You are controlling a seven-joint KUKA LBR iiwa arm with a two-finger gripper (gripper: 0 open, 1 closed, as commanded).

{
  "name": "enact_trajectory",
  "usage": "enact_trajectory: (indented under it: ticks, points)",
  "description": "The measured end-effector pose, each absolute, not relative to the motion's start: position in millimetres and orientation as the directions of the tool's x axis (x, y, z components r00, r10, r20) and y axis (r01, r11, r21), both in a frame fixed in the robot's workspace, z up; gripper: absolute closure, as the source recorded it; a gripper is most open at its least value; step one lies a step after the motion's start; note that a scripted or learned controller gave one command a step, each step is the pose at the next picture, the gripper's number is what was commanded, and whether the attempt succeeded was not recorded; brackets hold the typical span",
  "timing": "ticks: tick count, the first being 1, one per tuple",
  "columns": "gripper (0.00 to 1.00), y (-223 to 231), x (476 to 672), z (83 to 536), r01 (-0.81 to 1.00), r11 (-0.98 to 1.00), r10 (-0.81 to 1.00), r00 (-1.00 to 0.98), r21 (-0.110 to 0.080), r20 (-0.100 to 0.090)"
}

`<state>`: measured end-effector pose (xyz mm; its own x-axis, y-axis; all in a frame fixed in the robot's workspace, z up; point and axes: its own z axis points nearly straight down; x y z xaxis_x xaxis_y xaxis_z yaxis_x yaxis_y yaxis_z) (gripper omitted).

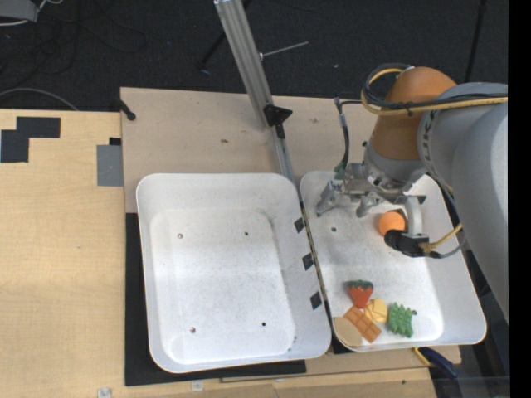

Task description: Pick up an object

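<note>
The gripper (358,196) hovers over the right bin (460,322); finger state cannot be told. Approach step; next: descend onto the orange ball (391,221).

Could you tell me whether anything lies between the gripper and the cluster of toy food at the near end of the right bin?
Nothing visible does. The gripper hangs over the far end of the right bin, and bare white floor runs from there to the red strawberry, yellow piece and green piece. The orange ball lies off to the side, under the wrist.
</note>
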<state>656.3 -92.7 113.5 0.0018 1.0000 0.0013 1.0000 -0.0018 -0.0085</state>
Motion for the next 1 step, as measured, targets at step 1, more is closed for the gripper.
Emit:
enact_trajectory:
  ticks: [1]
  points:
    - [1.0,-94.8,657.6,127.0,1.0,-0.007,1.0,0.007,-0.004,0.0]
